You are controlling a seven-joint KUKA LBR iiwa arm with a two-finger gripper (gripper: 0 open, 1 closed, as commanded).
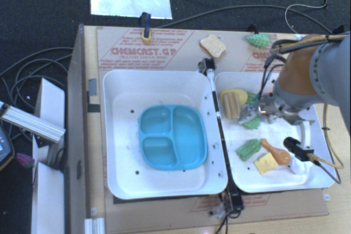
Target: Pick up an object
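Observation:
The right bin (307, 181) holds several toy foods: a tan waffle-like piece (231, 102), a green ridged piece (252, 122), a second green piece (248, 148), an orange drumstick (276, 152) and a yellow cheese block (265, 164). My gripper (258, 110) hangs low over the bin's upper middle, between the tan piece and the green ridged piece. Its fingertips are small and blurred among the objects. A divided blue plate (173, 136) lies in the left bin (118, 134).
On the cardboard behind the bins lie a slice of toy bread (213, 45) and a green toy (259, 39). A yellow-and-blue clamp (146, 27) stands at the back edge. Cables trail over the right bin's far side. The metal divider (217, 112) separates the bins.

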